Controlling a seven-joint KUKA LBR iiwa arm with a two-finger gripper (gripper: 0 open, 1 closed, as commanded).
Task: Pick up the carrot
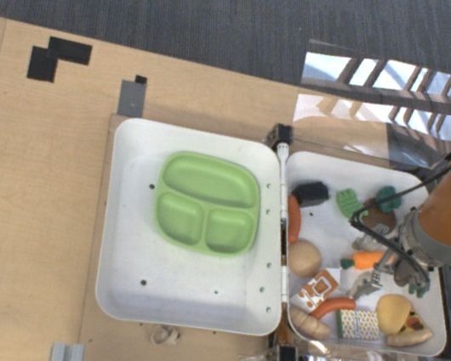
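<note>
Arm's in over the right bin (442,283) now, wrist hanging low above the toy food, and the gripper (383,268) is down right at the carrot (364,261), that small orange piece with a green tip lying mid-bin. From where I'm standing I can't tell how it's set or whether it has anything in it, the wrist and cables are in the way. The worry here is the crowding: a potato (305,258) sits to the carrot's left, a pear (393,311) just below the tool, a sausage (333,306) and a small box (358,324) near the front wall. A slightly off descent could nudge the carrot sideways or pinch a neighbour instead. The green tray (207,202) in the left bin (118,277) sits well apart, out of the action
</note>
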